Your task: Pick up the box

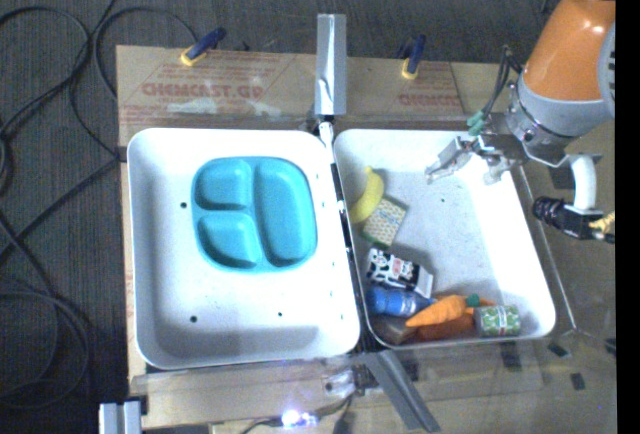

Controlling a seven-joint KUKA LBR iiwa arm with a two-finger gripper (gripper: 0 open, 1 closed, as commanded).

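A black-and-white patterned box (399, 271) lies in the right bin (480, 242), near its left wall. A smaller box with a yellow checked face (386, 219) sits just above it, beside a banana (368, 195). My gripper (468, 165) hangs over the bin's upper right part, well to the right of and above both boxes. Its fingers (443, 165) are spread open with nothing between them.
A blue bottle (394, 302), a carrot (442, 312) and a green can (498, 320) lie along the right bin's near edge. The left bin (160, 302) holds a blue divided plate (255, 212). A metal post (330, 72) stands behind the bins.
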